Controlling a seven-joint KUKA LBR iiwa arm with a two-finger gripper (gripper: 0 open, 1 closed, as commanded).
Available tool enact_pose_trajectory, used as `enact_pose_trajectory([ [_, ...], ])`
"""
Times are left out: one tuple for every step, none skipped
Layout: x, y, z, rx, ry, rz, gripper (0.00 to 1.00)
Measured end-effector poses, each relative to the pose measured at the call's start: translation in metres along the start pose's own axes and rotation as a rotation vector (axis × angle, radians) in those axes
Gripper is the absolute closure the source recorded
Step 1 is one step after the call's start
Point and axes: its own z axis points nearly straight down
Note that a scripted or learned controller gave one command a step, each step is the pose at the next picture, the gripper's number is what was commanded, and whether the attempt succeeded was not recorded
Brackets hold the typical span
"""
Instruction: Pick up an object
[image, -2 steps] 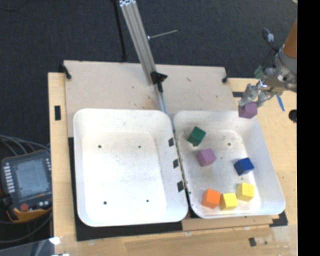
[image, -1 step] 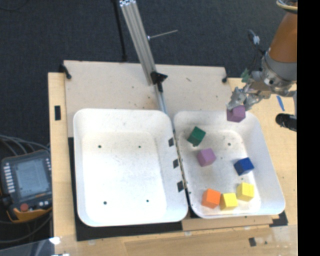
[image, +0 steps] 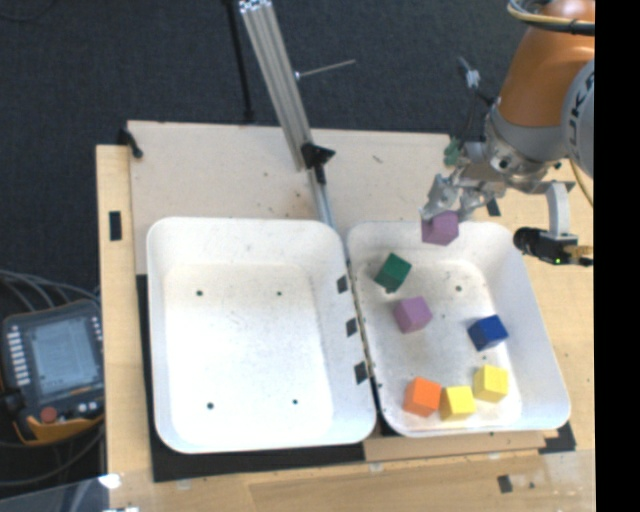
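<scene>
Leftmost, off the bench: a grey handheld pendant (image: 55, 362) with a screen, on the dark floor with cables beside it.

Next, on the wooden bench (image: 200, 170): left white bin (image: 170, 250), speckled, a few dark dots on its floor.

Rising from behind the seam between the bins: a slanted metal rail (image: 280, 85), leaning up toward the top of the camera view, black clamp near its foot.

Then the right white bin (image: 535, 330), touching the left one along the middle seam. Inside, from left to right: green cube (image: 393, 272) near the far left part; purple cube (image: 411, 314) just below and right of it; orange cube (image: 423, 397) by the near rim, with a yellow cube (image: 458, 402) touching its right side and a second yellow cube (image: 491, 383) just beside that, slightly further back; blue cube (image: 487, 332) above the yellow pair, toward the right wall.

Over the bin's far edge: gripper (image: 440, 222) hanging from the orange-banded arm (image: 540, 80), pointing down. Jaws closed around a second purple cube (image: 440, 228), held between the fingers, apparently lifted clear of the bin floor, well apart from the other cubes.
</scene>
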Motion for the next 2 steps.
enact_pose_trajectory([
  [0.057,-0.01,0.016,0.001,0.0,-0.001,1.0],
  [0.117,-0.012,0.025,0.001,0.001,-0.001,1.0],
])
